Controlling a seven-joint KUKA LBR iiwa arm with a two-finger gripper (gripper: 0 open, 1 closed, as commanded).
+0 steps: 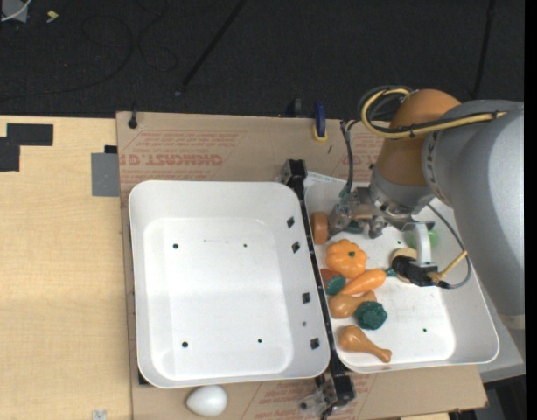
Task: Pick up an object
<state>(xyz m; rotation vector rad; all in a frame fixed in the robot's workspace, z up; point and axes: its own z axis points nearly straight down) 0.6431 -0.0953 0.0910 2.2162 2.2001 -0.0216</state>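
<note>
While I watch from the overhead camera, the nearest thing I see is a white egg (pixel 206 400) lying on the cardboard sheet (pixel 207 147) just outside the left bin (pixel 155 322). Inside the right bin (pixel 461 344) sit a tan gourd (pixel 365 342), a dark green lump (pixel 371 315), an orange carrot (pixel 363 282) and a small orange pumpkin (pixel 346 257), clustered near the divider. Farther back, the gripper (pixel 365 220) hangs low over that bin's rear; I cannot tell how its jaws stand. Beyond, mirrored red lettering crosses the cardboard, which I cannot read with confidence.
</note>
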